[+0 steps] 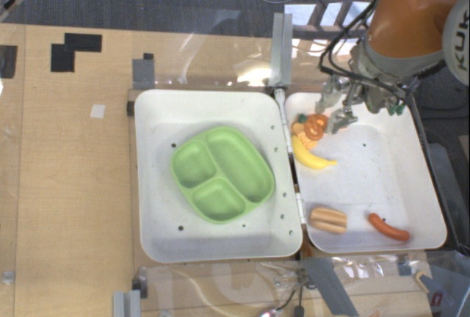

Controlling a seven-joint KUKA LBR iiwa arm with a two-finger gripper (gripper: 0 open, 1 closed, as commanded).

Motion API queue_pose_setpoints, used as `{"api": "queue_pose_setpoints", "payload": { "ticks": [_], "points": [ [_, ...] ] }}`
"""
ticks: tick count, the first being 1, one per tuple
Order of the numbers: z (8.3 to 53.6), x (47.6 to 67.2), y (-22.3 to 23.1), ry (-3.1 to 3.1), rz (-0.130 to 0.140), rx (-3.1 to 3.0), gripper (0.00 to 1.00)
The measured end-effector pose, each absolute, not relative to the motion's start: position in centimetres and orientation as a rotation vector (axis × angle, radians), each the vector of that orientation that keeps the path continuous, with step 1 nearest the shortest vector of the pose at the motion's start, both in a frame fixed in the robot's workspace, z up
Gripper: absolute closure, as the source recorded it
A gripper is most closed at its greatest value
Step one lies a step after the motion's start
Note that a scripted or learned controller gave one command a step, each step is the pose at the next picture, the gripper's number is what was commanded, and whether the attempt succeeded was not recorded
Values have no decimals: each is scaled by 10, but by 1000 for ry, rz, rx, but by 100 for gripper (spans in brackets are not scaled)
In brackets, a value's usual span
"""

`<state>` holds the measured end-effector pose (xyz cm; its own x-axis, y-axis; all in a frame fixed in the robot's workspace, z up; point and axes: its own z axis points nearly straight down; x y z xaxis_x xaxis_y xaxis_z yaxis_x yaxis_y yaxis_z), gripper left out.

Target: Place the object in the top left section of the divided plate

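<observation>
A green divided plate [222, 173] lies in the left bin [158, 235], with three sections and nothing in them. My gripper [334, 108] hangs over the upper left part of the right bin [426, 183], its fingers pointing down and spread apart. Just left of and below the fingertips sits a small orange toy [314, 126] at the bin's left wall, touching the top of a yellow banana [308, 155]. The fingers hold nothing.
A hot dog bun [327, 219] and a red sausage [388, 227] lie near the right bin's front edge. A metal divider post [281, 51] stands between the bins at the back. Cables [345, 29] run above the gripper.
</observation>
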<state>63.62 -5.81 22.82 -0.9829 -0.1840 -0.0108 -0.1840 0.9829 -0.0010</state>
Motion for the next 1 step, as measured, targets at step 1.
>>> {"api": "queue_pose_setpoints", "payload": {
  "ticks": [1],
  "points": [
    [236,657,-68,3083,-2,-537,100]
  ]
}}
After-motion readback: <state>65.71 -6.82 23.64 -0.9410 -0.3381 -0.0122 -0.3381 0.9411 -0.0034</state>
